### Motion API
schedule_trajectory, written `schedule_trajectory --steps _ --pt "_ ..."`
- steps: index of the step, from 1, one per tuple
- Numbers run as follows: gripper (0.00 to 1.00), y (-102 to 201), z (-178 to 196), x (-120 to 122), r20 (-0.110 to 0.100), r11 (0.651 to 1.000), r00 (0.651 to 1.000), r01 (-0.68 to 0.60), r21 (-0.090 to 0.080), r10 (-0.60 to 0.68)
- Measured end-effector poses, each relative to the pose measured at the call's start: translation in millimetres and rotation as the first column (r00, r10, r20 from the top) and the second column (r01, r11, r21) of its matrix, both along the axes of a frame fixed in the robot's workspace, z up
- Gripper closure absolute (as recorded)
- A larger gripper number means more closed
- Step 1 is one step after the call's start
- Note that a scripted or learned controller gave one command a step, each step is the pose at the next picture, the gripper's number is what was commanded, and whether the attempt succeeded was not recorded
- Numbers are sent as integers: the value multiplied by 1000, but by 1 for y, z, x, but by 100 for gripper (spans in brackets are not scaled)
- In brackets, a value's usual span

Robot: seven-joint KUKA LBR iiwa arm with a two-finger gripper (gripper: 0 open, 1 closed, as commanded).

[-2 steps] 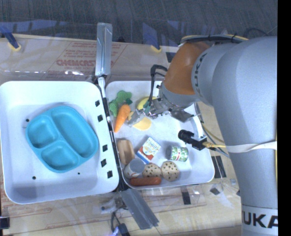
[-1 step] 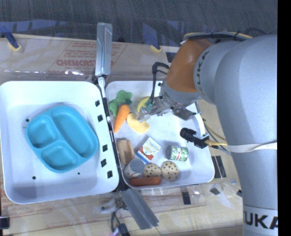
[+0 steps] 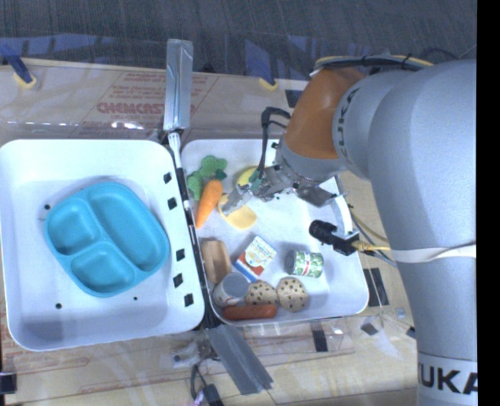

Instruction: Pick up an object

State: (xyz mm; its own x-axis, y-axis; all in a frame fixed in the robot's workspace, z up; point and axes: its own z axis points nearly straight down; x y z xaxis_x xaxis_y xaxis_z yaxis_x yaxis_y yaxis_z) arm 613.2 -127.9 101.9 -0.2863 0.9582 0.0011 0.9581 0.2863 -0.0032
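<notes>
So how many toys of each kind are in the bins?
Blue plate: 1
Carrot: 1
Green veggie: 1
Yellow pieces: 2
Cookies: 2
Can: 1
Carton: 1
Sausage: 1
Brown piece: 1
Total: 11

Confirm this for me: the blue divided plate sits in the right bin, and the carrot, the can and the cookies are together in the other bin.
Wrong on one point. The camera view shows the blue plate in the left bin, not the right. The carrot, the can and the cookies are indeed together in the other bin, the right one.
</notes>
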Motion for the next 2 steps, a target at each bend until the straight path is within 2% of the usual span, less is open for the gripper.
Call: schedule_trajectory --steps 1,2 --pt "0 -50 -10 37 2 997 997 79 -1 -79" --pt "100 -48 1 37 0 997 997 72 -1 -72"
